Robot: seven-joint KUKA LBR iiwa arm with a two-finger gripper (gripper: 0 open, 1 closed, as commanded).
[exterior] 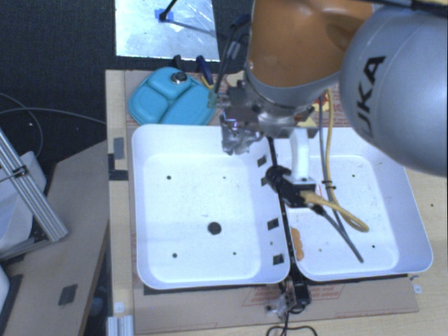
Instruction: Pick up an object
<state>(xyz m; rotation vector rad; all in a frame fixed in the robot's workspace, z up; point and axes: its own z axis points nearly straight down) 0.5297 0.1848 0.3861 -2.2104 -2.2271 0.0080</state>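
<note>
Looming grey KUKA arm [392, 68] hiding gripper [236, 137] over left bin [150, 187]; finger state unclear; risking grabbing nothing near small dark disc [214, 228].

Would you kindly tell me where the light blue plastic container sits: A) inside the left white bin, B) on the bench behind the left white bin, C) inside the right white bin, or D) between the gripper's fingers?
B: the light blue plastic container rests on the bench beyond the far rim of the left white bin.
</note>
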